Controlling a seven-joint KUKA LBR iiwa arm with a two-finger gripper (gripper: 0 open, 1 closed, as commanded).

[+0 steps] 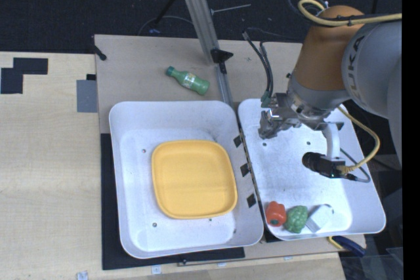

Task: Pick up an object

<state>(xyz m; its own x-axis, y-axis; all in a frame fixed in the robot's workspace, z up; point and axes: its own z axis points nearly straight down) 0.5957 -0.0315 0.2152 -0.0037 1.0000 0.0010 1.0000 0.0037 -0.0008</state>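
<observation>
Nothing's picked yet: the gripper point(267, 129), fingers slightly apart and empty, hangs well beyond the red pepper point(275, 213) in the right bin point(367, 216).

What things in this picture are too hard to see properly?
- Gripper, camera view: small and dark under the wrist, so whether its fingers are open or shut is unclear.
- Grey block in the right bin: partly behind the green toy, shape unclear.
- Bottle on the bench: label too small to read.
- Arm: cut off by the right edge.

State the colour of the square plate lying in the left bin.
Yellow: the square plate shows plainly in the camera view.
</observation>
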